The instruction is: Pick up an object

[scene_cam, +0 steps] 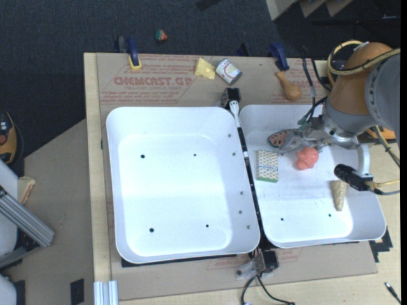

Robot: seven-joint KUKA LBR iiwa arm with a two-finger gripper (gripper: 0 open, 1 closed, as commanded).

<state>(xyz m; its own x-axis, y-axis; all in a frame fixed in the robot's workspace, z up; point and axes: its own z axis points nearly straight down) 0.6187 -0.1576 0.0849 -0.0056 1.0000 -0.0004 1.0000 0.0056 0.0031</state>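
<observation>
- The arm, grey with an orange band, reaches in from 3 o'clock over the right bin.
- Its pincer sits low in the upper part of that bin; whether it is open or closed cannot be told from this angle.
- A pink lumpy object lies in the right bin just at 5 o'clock of the pincer, very close to it; contact cannot be judged.
- A small patterned packet lies at 9 o'clock of the pink object, near the bin's left wall.
- A pale cone-shaped piece lies toward 4 o'clock of the pink object, near the bin's right side.
- The left bin sits beside the right one on the worktop.
- Beyond the bins at 12 o'clock, a yellow wedge and a small box rest on the worktop.
</observation>
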